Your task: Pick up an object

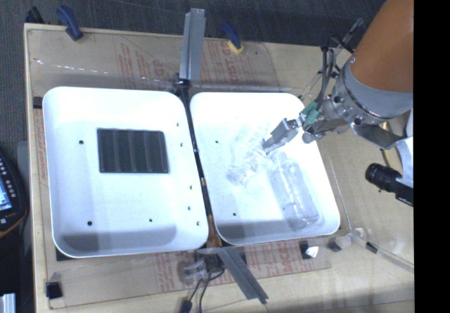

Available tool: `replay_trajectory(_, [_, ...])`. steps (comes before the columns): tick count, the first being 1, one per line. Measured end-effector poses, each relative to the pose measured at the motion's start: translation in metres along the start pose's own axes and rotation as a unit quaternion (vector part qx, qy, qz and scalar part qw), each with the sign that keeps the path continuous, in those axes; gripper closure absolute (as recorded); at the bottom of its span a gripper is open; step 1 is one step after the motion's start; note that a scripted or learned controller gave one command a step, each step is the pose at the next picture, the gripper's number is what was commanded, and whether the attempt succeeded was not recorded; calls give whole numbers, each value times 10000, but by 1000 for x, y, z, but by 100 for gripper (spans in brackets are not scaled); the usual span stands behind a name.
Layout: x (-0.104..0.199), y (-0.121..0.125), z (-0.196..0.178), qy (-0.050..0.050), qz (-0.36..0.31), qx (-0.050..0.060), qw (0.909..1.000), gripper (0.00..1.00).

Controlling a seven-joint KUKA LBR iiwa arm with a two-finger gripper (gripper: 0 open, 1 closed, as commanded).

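Observation:
My gripper (275, 137) reaches in from the right and hangs over the right bin (211, 195), near its upper middle. Its tip is right beside a crumpled clear plastic piece (245, 155), and I cannot tell whether they touch. A clear plastic bottle (292, 192) lies just below the gripper, pointing toward the bin's front right corner. In the left bin (63, 227) lies a dark grey ridged rectangular block (132, 150), far from the gripper.
A grey metal bar (193, 44) stands behind the seam between the bins. Blue clamps (69, 22) hold the board's back edge. A black cylinder (383, 178) juts out to the right of the right bin.

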State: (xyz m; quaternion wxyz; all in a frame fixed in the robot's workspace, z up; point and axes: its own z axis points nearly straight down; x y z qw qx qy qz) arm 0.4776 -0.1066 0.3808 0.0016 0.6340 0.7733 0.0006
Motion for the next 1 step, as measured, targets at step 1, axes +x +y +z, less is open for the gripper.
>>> replay_trajectory(1, [67, 14, -22, -4, 1438, -4, 9896, 0])
